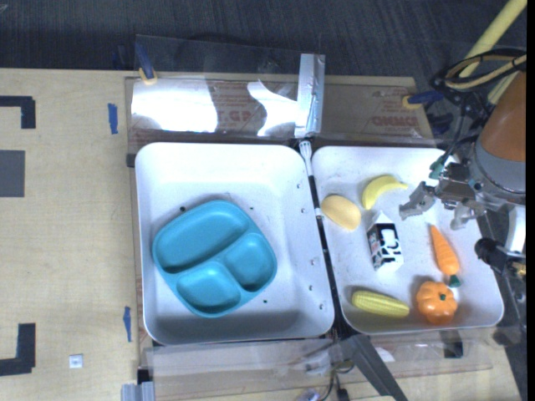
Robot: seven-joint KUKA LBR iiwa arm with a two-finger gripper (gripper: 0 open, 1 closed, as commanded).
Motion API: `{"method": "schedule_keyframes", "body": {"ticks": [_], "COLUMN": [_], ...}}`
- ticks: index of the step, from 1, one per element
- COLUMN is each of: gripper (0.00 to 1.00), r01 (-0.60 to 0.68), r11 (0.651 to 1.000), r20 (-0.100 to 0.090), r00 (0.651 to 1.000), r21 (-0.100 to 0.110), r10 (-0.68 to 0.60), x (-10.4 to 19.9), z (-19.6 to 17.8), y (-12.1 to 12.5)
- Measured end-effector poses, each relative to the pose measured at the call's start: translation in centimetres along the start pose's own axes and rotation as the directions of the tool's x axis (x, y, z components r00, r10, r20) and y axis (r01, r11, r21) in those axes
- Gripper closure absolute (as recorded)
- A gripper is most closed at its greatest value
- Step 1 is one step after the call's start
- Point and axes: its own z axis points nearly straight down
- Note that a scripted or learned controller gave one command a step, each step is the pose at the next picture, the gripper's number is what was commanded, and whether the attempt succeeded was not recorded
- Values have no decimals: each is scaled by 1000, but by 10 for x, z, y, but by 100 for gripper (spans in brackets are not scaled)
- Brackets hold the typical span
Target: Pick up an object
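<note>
Arm: the grey robot arm with an orange band [506, 140] comes in from the right side and is over the right bin, near its upper right part
Gripper: the two-finger metal gripper [436, 210] hangs above the floor of the right bin; its two fingers stand apart from each other, so the pincer is open, and nothing is between them
Left finger tip [411, 208]: it points toward the yellow banana, just beside it but not touching, as far as I can see
Right bin: the shallow white plastic bin on the right [493, 317] holds all the small toy foods
Yellow banana [382, 189]: a curved yellow plastic banana, in the upper middle of the right bin
Pale yellow lemon [341, 211]: a rounded pale yellow toy, near the left wall of the right bin, just beside the banana
Black and white carton [384, 246]: a small box with black and white print, in the middle of the bin, below the banana
Orange carrot [445, 252]: a long orange toy carrot, just below the gripper, its green end toward the pumpkin
Orange pumpkin [436, 301]: a small round orange toy pumpkin, near the lower right corner
Yellow corn cob [379, 303]: a long yellow piece lying flat near the front wall
Left bin: the shallow white plastic bin on the left [159, 174] holds a blue divided plastic plate [214, 257] with three compartments
</note>
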Motion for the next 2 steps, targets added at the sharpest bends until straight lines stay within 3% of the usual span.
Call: {"method": "schedule_keyframes", "body": {"ticks": [1, 2], "gripper": [0, 100], "r01": [69, 67], "r11": [998, 998], "r20": [-1, 0], "r00": [998, 998], "r21": [-1, -5], "r10": [-69, -67], "x": [17, 16], "z": [117, 106], "y": [-16, -14]}}
